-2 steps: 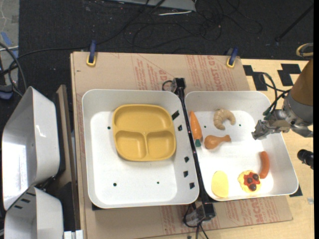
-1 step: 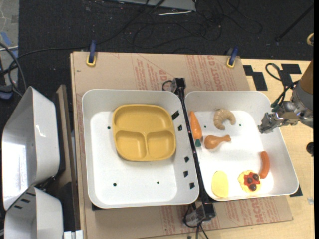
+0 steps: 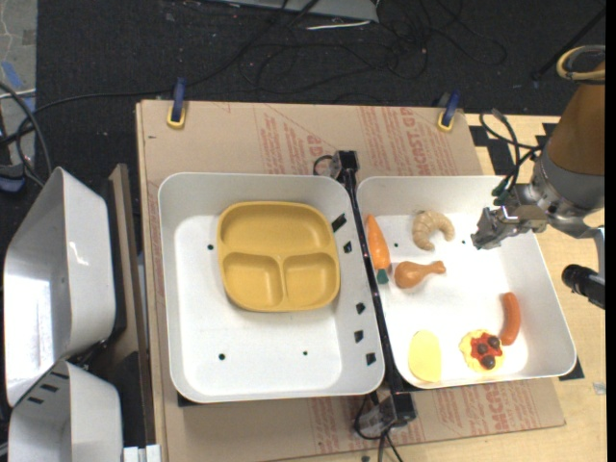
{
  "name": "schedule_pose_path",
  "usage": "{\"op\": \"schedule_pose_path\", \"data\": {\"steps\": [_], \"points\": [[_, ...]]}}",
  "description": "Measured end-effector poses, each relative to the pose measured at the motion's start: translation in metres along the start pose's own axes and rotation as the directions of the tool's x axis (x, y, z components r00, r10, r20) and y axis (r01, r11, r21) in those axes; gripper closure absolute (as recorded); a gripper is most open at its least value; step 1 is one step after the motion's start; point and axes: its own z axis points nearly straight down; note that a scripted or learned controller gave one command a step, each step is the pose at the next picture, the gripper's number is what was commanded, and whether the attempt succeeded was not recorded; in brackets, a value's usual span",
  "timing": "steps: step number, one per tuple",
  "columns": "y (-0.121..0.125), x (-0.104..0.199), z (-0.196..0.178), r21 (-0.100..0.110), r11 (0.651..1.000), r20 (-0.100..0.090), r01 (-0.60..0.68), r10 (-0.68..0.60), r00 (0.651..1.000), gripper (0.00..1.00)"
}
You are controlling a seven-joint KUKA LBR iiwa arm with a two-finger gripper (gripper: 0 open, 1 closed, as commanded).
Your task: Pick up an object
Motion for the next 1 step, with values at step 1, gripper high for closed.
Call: {"op": "schedule_pose_path", "data": {"steps": [1], "points": [[0.0132,0.0495,-0.0098,0.001,1.0,0.0,0.0,0.0,1.0,1.0]]}}
